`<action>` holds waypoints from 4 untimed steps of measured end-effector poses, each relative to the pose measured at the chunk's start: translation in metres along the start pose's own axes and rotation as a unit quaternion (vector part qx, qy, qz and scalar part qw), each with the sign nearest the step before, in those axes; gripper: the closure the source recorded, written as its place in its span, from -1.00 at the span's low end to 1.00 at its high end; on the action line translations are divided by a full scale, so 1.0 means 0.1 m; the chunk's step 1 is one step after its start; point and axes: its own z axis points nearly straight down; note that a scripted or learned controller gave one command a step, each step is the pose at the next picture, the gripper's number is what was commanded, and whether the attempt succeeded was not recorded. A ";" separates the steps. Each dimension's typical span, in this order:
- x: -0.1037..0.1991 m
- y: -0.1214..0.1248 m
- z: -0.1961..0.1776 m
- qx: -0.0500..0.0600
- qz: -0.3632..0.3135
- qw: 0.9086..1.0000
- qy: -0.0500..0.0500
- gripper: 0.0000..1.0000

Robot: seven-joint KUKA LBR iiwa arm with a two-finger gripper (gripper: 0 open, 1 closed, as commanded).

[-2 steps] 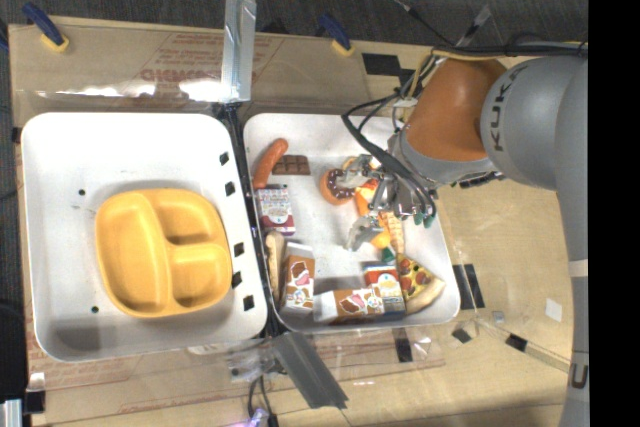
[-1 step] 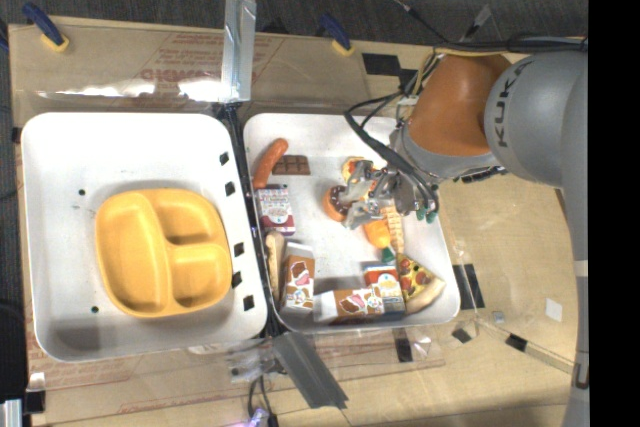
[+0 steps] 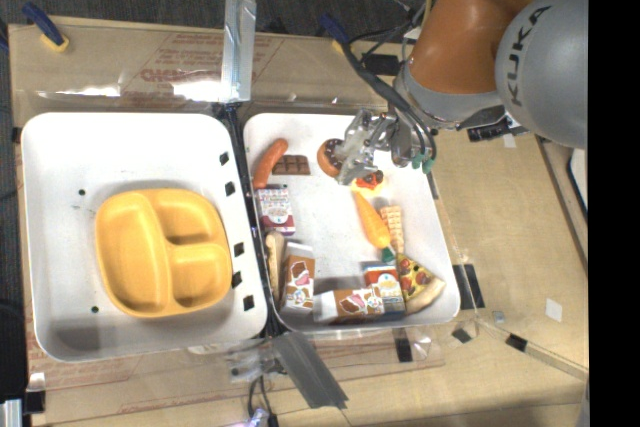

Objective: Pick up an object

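pincer (image 3: pixel 362 155) low over right bin (image 3: pixel 440 215) back edge, opening: cannot tell. your risk: cookie (image 3: pixel 330 156) and small red toy (image 3: pixel 370 181) crowded beneath; grasp may slip or snag both.

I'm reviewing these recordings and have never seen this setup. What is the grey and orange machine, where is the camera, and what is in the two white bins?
The grey and orange machine is a robot arm reaching in from the right. One fixed camera looks down at a slant on the bench. Its metal gripper hangs over the far end of the right white bin, among toy foods: a red sausage, a brown chocolate bar, an orange carrot, a pizza slice and small cartons. The left white bin holds a yellow divided tray. Whether anything is gripped cannot be told.
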 end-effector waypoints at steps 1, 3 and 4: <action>-0.46 -0.41 -0.66 0.002 0.116 0.993 0.004 1.00; -0.48 -0.37 -0.87 0.002 0.108 0.994 0.002 1.00; -0.41 0.03 -0.12 0.002 0.104 0.994 0.010 1.00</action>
